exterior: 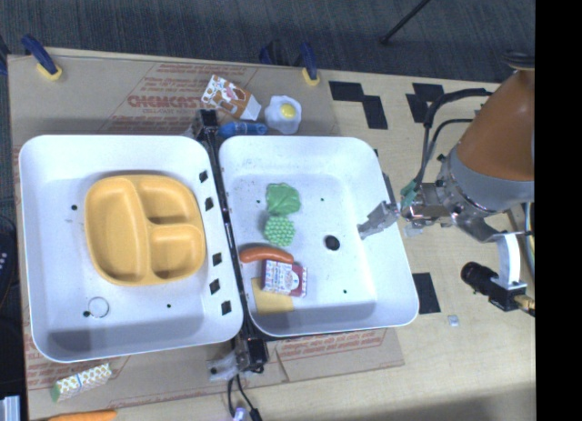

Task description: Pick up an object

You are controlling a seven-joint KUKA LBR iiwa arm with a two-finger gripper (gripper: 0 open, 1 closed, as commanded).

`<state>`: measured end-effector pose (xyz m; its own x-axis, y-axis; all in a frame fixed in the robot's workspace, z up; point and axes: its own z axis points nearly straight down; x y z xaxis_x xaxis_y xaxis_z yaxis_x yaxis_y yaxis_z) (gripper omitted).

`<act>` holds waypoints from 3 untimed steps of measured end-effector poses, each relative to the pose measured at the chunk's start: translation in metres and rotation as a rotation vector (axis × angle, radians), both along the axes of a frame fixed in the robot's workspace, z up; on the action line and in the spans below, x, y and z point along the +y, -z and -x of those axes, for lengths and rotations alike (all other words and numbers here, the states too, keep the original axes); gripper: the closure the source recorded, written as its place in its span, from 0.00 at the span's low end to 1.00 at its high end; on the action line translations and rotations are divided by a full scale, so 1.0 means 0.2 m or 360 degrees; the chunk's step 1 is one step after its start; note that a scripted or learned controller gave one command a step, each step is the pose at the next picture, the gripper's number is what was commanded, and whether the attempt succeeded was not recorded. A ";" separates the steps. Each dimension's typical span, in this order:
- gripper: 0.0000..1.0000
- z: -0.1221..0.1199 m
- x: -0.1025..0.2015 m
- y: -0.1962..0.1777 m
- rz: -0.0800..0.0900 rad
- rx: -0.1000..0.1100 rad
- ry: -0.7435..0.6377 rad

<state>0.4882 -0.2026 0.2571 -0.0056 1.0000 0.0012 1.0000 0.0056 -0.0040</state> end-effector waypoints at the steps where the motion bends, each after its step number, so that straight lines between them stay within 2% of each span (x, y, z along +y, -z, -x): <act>1: 0.00 -0.22 0.20 0.70 -0.0002 0.0004 -0.0152; 2: 0.00 0.04 0.39 0.81 0.0005 -0.0021 0.0005; 3: 0.00 -0.18 0.56 0.83 -0.0001 -0.0002 -0.0255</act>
<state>0.5247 -0.0912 0.0915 -0.1648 0.9863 0.0018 0.9863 0.1648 -0.0027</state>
